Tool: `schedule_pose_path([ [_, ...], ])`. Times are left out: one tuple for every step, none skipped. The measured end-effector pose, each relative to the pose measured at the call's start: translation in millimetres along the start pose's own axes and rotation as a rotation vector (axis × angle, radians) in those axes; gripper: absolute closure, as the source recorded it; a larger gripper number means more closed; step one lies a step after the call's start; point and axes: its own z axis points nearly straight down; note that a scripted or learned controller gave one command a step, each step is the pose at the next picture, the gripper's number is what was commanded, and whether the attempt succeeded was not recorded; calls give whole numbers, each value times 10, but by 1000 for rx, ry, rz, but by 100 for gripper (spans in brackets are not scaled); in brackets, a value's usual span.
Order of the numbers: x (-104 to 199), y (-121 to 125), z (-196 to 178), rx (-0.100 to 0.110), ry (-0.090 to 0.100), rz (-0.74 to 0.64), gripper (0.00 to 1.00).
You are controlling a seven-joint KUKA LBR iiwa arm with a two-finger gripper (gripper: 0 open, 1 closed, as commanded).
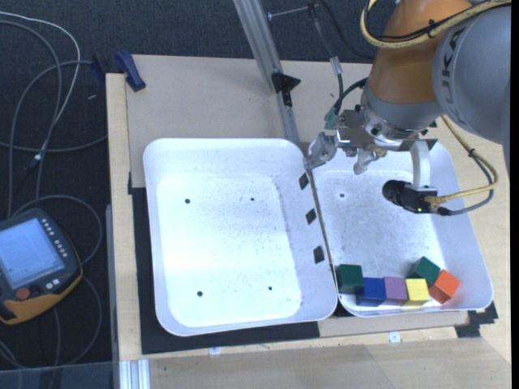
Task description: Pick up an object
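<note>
Two shallow white bins are seen side by side on the bench; going left to right, a teach pendant (32, 262) is parked at the far left on the dark floor, with a few grey cables looped above it; one blue clip-like thing (130, 70) is spotted at the bench's back left corner; then the left bin (162, 160) is reached, and four small dark dots can be counted on its speckled floor.

Between the bins, three small black tabs are counted along the shared rim, and one slanted metal rail (258, 35) is seen coming down from the top towards that rim.

The right bin (470, 250) is where the stuff is; six blocks are counted, all bunched along its near edge, touching or just beside each other: one dark green block (350, 278), one blue block (374, 289), one purple block (395, 288), one yellow block (417, 289), a second green block (425, 268) tucked just behind the yellow one, and one orange block (444, 285) at the right end, tilted.

The gripper (345, 154) is found up over the far left part of the right bin, well apart from the blocks; its two fingers look spread, with nothing seen between them; one small black cylinder on a yellow cable (405, 195) is hung beside it; the arm's orange band (409, 39) is seen above.
</note>
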Motion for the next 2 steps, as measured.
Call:
schedule_pose_path([
  [-34, 2, -84, 2, -1, 5, 100],
  [801, 228, 178, 6, 1, -1, 100],
])
